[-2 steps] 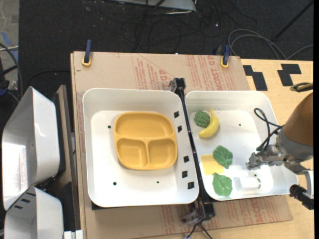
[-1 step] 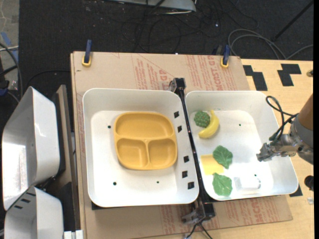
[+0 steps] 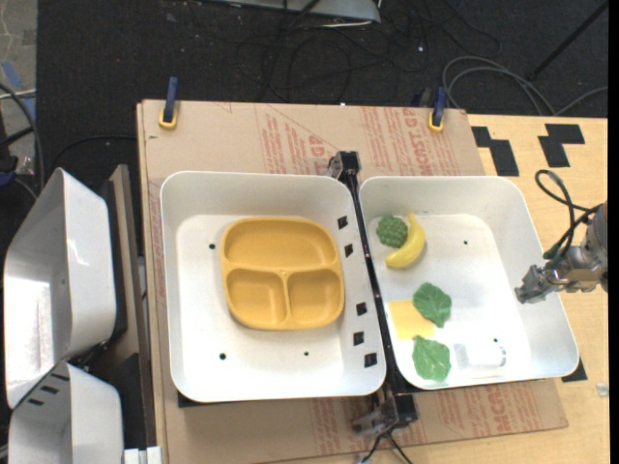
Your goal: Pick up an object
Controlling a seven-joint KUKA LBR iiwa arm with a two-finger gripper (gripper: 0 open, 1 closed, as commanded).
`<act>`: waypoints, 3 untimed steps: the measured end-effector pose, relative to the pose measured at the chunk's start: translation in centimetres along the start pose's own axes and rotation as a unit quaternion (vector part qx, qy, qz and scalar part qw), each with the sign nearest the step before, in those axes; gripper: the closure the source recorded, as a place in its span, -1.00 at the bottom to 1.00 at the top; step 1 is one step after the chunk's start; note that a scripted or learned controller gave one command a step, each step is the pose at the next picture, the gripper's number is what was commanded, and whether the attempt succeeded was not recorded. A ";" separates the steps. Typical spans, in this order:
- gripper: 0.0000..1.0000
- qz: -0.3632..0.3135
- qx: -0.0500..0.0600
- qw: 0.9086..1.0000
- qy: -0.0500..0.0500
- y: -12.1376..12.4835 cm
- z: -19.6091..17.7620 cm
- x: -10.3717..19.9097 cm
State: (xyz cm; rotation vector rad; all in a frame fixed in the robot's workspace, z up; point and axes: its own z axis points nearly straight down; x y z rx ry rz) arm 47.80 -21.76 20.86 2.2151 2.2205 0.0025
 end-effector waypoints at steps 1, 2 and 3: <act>1.00 -0.001 -0.001 1.000 0.000 0.2 -5.3 0.0; 1.00 -0.003 0.001 1.000 0.001 2.8 -5.8 5.0; 1.00 -0.003 0.002 1.000 0.002 4.0 -5.2 9.3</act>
